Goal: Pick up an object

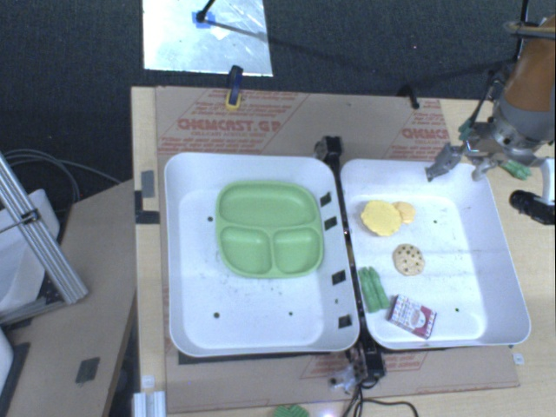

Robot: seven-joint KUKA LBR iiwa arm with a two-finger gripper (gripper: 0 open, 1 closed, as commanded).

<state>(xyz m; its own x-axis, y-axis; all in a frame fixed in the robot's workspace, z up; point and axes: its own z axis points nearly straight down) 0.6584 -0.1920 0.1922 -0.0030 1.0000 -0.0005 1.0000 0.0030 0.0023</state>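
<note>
Four objects sit in our right bin (486,233): yellow piece (382,217), cookie (408,259), green item (373,288), red packet (413,316). At two o'clock, our end effector (458,165) hangs released, grasping nothing.

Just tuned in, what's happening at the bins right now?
The arm's claw hovers above the far edge of the right bin, fingers apart and holding nothing. Below in that bin lie a yellow piece, a cookie, a green item and a small red packet. The left bin holds a green divided tray. Nothing is picked yet.
</note>
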